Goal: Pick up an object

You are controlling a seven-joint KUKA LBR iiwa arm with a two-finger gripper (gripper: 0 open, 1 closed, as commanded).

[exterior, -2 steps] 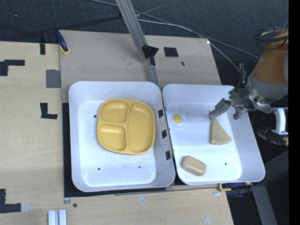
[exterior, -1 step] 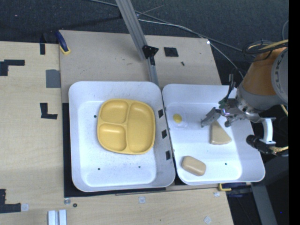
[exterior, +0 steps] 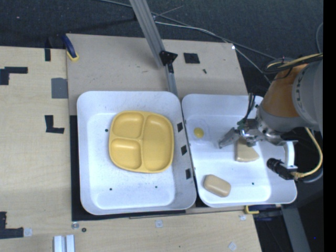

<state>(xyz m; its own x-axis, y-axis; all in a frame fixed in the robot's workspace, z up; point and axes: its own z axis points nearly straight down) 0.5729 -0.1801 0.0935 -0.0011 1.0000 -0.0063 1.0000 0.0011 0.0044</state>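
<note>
Pincer (exterior: pixel 237 140) over right bin (exterior: pixel 220 105), grip unclear, tan wedge (exterior: pixel 245 154) partly hidden beneath it

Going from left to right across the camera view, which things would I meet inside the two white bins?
Yellow divided plate → small yellow round piece → tan oval block → gripper → pale wedge-shaped piece.

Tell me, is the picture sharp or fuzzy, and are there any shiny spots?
In the camera view, it is a little soft overall; the yellow plate shows a faint sheen, the white bins look bright but not glaring, and the tool is somewhat blurry, with a soft shadow under the tan block.
</note>
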